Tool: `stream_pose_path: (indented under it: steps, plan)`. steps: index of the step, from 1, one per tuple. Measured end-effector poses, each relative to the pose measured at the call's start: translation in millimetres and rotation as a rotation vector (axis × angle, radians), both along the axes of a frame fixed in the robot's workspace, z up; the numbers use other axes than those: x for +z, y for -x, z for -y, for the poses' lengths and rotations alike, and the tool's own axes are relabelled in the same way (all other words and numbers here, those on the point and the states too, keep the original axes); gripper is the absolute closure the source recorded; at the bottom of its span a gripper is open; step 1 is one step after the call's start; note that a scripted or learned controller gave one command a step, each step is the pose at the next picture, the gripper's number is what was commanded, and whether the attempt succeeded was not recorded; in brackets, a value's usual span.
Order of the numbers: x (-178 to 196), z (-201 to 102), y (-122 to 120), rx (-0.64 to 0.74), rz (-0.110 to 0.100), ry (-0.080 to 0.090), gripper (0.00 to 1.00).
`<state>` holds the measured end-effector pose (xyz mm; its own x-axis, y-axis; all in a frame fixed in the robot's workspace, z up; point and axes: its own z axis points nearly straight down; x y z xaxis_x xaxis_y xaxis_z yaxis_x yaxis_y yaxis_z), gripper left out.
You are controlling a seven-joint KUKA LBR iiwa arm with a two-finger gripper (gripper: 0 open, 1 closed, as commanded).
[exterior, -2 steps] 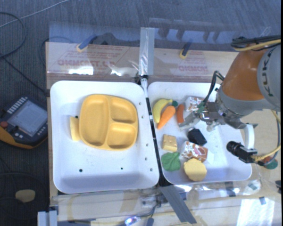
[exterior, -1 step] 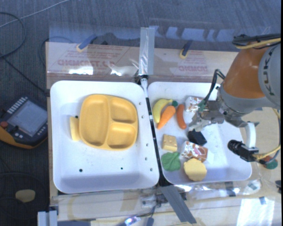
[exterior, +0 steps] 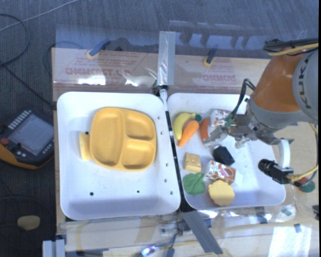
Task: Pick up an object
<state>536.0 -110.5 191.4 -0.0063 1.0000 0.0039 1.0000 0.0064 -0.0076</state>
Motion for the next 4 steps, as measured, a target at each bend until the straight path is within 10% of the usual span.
stream_pose_path:
  steps: [1,2,3,4]
  plan:
    - [-102,5,-54,0.046,0.018,0.007,0.0]
    - [-90,5,-57,0.047,0.023,0.005,1.0]
    - [-9,-62,-98,-0.081,0.004,0.006,1.0]
    - [-9,-99,-78,0.009,0.003,0.007,1.0]
